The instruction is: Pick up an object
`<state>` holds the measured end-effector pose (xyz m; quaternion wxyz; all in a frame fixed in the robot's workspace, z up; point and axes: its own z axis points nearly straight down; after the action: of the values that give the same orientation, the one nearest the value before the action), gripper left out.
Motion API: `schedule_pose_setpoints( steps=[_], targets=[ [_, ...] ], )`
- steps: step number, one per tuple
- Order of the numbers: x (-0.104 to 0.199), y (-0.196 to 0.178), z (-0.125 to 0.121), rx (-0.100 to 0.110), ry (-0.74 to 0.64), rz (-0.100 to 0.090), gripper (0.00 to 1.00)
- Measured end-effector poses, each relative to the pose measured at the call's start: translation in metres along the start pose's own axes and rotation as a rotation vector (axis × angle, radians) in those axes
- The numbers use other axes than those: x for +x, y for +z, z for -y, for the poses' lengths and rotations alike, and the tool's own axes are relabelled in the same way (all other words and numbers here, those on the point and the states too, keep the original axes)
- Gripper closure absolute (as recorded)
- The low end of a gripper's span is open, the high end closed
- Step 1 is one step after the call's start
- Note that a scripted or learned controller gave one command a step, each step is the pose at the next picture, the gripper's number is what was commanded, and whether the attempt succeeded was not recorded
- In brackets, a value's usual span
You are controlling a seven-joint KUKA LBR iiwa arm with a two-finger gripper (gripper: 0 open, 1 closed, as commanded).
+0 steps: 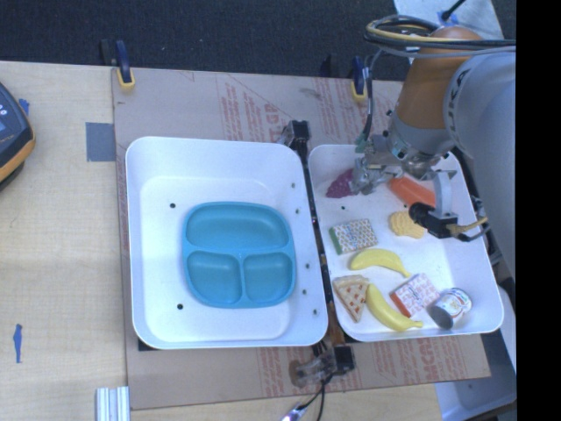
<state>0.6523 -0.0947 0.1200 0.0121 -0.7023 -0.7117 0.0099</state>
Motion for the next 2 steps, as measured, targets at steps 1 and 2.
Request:
schedule_pose_setpoints(
  steps=[1,2],
  targets=[
    [0.000,0.000,0.000,0.000,0.000,0.000,0.00],
    [-0.001,-0.010,0.000,0.000,-0.001,0.001,1.00]
  ],
)
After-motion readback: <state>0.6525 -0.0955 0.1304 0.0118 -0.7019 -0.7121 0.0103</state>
